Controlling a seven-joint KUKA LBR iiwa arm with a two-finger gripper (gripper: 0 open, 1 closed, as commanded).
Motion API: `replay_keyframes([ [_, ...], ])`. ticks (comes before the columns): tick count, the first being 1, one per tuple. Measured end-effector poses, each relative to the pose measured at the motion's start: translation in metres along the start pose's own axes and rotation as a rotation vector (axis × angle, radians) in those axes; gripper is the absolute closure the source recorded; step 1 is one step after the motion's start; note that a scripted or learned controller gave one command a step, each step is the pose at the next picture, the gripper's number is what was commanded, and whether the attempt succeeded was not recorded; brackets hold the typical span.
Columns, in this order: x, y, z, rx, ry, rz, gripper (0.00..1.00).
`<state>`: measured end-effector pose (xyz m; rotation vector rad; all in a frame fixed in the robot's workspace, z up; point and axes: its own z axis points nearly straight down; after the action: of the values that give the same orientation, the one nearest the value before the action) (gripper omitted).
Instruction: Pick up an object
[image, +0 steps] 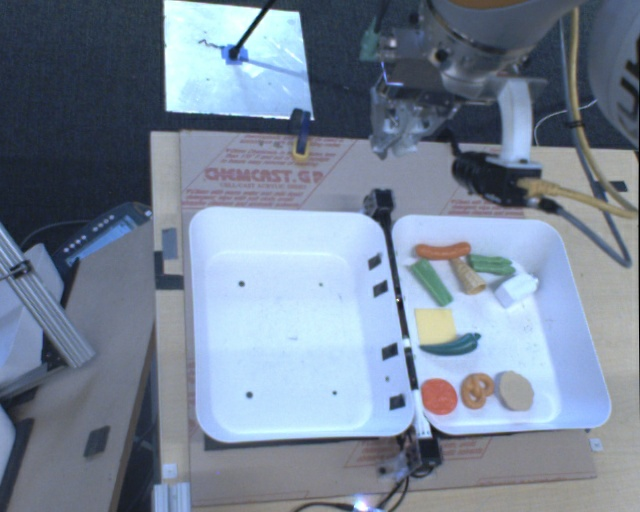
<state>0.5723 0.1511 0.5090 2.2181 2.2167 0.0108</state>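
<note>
Two white bins are set side by side on the bench; the right bin (575, 300) holds the food items, among them a sausage (442, 250) and a pretzel (477, 389). The gripper (398, 125) is raised beyond the bins' far edge, nothing seen between its parts.

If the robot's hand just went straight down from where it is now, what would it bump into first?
Probably the bare bench top behind the two bins, near the printed sheet. The hand hangs above that spot, not over the right bin with the toy food. Its height is hard to judge from here.
</note>
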Motion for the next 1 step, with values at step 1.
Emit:
replay_keyframes([
  [1,0.0158,-0.0883,0.0192,0.012,0.0,-0.008,1.0],
])
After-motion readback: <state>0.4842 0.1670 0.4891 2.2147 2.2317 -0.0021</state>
